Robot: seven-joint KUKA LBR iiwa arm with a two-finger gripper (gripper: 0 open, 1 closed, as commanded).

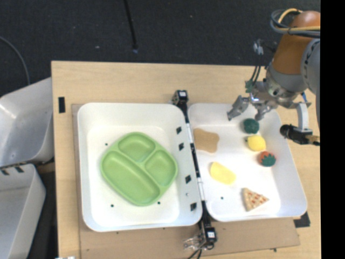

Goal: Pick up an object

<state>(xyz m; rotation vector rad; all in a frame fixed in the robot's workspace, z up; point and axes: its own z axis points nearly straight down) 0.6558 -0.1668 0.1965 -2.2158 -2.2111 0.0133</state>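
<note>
My gripper (249, 110) hangs over the far part of the right bin (291, 198), its two fingers spread apart with nothing between them. Just below it lies a dark green round object (250, 125). In front of that lie a yellow lemon-like piece (256, 142) and a red and green strawberry-like piece (266, 158). A tan bread-shaped piece (205, 140) lies at the bin's left side, a yellow lump (221, 173) sits in the middle, and a pizza slice (253, 199) lies near the front.
The left bin (86, 198) holds a green divided plate (139, 168). A black clamp (180, 96) sits at the far end of the wall between the bins. A black fitting (294, 132) on the arm overhangs the right bin's right rim.
</note>
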